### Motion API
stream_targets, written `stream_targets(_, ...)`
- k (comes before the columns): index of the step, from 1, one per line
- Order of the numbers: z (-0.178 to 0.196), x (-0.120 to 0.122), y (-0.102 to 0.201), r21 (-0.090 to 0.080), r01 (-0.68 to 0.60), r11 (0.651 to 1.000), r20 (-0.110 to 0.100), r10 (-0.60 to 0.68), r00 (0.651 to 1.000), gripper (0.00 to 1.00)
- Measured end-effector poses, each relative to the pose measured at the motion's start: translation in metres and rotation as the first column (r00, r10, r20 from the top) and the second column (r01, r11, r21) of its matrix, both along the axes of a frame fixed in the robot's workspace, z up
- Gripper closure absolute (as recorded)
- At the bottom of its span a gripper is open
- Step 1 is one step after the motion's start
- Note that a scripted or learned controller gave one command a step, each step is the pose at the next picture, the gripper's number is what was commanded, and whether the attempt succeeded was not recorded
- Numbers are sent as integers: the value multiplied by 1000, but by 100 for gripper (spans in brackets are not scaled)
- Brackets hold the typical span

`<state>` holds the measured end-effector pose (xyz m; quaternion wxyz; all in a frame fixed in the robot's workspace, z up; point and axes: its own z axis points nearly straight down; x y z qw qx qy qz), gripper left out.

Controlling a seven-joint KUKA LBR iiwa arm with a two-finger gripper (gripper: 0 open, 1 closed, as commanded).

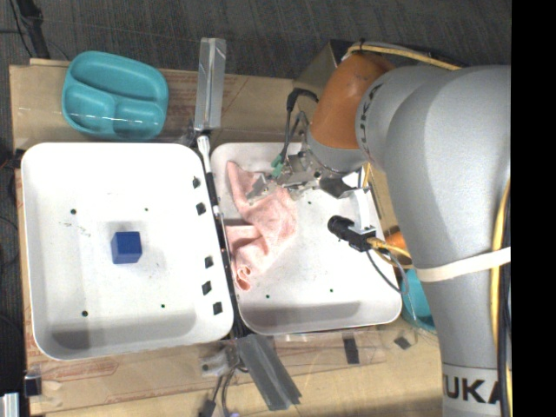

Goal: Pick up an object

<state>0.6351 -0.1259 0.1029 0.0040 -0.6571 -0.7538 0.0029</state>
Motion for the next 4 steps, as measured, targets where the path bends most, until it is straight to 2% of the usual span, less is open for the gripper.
stream_targets(1,-13,13,13,-1,-73,997,10,73,997,0)
stream_targets(2,-12,-38,-33,-1,-35,999,7,35,999,0)
stream_targets(3,-5,-37,-33,0,-40,999,4,40,999,100)
stream_targets(4,-5,-37,-33,-1,-40,999,4,40,999,0)
